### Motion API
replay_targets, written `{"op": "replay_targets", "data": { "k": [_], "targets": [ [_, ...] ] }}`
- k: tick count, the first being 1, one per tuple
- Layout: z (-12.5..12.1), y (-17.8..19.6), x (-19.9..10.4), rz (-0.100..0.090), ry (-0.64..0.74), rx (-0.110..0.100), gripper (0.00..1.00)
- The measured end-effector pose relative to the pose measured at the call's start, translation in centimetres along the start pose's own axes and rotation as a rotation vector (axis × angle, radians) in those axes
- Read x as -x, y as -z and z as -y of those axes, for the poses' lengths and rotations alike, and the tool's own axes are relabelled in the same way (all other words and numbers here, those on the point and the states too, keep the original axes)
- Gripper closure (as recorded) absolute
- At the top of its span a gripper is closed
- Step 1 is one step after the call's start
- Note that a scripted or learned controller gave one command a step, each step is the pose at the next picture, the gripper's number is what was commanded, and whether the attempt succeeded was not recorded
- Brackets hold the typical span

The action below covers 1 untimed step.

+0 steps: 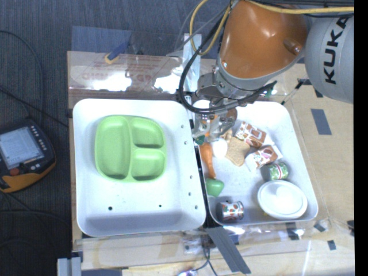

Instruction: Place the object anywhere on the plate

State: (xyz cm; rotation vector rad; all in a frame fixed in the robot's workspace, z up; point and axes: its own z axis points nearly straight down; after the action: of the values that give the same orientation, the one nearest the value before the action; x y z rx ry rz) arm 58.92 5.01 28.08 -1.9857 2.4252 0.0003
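The gripper (214,121) is lowered into the right bin (299,132) at its upper-left corner, above a carrot (207,160). Finger state cannot be determined from this angle. The green divided plate (130,148) sits in the left bin (103,217). A white bowl (282,199), cans and food packets lie nearby.

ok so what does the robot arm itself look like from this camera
The arm is light grey with KUKA in dark letters on its side. A big glossy orange band sits above the wrist, yellow and black cables loop around it, and the gripper below is dark metal.
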Motion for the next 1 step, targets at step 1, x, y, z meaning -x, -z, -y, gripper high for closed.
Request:
{"op": "replay_targets", "data": {
  "k": [1],
  "targets": [
    [-1.75, -8.19, 8.21, 0.001, 0.456, 0.012, 1.0]
  ]
}}
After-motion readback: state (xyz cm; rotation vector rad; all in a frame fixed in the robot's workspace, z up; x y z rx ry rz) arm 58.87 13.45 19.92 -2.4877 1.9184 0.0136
